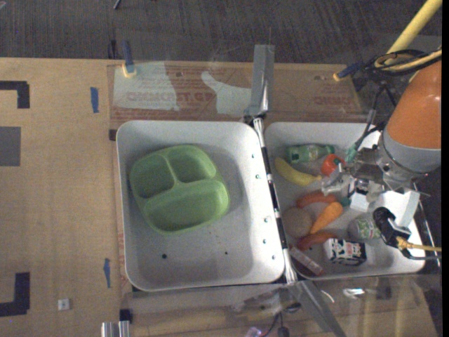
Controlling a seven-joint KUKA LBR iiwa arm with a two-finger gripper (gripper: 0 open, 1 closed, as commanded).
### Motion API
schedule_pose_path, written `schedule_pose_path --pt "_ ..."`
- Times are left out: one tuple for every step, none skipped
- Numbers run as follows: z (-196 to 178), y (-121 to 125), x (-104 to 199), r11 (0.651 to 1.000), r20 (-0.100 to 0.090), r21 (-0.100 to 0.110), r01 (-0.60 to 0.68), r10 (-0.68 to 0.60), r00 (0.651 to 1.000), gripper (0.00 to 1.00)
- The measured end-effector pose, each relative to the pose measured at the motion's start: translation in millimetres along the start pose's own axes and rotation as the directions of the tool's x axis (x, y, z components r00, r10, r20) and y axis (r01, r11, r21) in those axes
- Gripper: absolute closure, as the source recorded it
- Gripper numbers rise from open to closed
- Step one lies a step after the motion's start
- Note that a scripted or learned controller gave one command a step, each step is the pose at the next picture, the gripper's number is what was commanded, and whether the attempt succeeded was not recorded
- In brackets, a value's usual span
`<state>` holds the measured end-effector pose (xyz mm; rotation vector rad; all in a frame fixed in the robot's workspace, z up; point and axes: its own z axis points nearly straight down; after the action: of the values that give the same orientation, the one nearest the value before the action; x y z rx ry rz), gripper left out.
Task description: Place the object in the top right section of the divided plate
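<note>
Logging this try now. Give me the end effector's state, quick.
End effector: low in the right bin among the toy food near the carrot; open or closed cannot be told, and no item seen in it.

A light green divided plate (179, 187) is seen in the white left bin (140, 258). In the white right bin (414, 262), a yellow banana (295, 173), an orange carrot (327, 217), a pale green bottle (309, 152), a brownish potato (297, 222) and a small black-and-white patterned carton (345, 250) are shown. The arm (415, 121) is coloured grey with an orange band. The bench (56, 188) is tan, marked with blue tape (94, 99).
</note>
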<state>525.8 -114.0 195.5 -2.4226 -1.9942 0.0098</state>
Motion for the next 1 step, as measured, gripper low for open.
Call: schedule_pose_path --pt "-7.1 0.9 0.4 1.0 0.001 0.003 0.002 -0.002 1.0 1.0"
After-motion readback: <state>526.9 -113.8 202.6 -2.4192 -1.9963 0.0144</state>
